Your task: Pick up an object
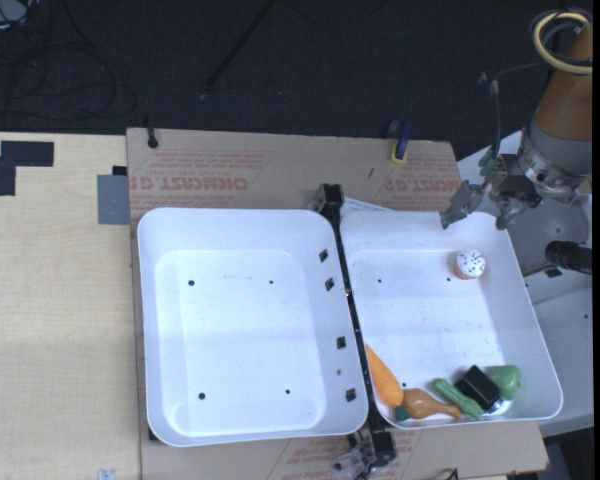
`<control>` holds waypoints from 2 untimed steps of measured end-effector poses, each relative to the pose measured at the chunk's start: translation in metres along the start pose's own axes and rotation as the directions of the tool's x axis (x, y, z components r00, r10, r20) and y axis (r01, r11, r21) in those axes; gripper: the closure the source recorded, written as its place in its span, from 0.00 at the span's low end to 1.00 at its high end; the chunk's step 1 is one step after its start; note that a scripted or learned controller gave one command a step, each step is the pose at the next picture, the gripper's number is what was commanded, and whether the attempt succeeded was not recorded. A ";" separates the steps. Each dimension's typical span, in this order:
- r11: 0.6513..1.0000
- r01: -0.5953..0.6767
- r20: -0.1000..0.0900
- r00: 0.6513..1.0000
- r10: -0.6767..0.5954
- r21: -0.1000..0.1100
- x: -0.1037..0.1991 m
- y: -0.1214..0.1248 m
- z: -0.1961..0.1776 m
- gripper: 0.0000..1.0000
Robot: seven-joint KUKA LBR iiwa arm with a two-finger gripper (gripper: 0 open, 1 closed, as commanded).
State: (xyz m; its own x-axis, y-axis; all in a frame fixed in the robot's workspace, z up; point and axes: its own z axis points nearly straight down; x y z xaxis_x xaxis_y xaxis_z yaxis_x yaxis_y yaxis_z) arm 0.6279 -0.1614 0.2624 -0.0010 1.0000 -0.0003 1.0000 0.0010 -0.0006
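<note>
My gripper (478, 208) hangs over the far right corner of the right bin (420, 298), fingers spread open with nothing between them. Just below it a small white ball with dark dots (470, 264) rests on the bin floor near the right wall. At the bin's near edge lie an orange carrot-shaped toy (382, 374), a tan-orange piece (420, 403), a green stick-like toy (456, 396), a black block (477, 387) and a green rounded toy (505, 378), clustered together.
The left bin (240, 328) sits beside the right one, with a black clip strip (342, 298) between them. Both rest on a cardboard sheet (280, 168). A yellow-blue clamp (400, 146) stands at the cardboard's far edge. The arm's orange band (565, 88) rises at the right.
</note>
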 end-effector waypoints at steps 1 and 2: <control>1.000 0.002 0.000 1.000 -0.002 0.000 0.000 0.000 -0.010 1.00; 1.000 0.003 -0.006 1.000 -0.003 0.015 0.066 -0.038 0.096 1.00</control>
State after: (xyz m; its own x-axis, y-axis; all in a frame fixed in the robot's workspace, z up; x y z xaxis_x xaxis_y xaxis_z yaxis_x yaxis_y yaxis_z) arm 0.5900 -0.0959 0.1666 -0.0037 1.0000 0.0056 0.9999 0.0038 -0.0157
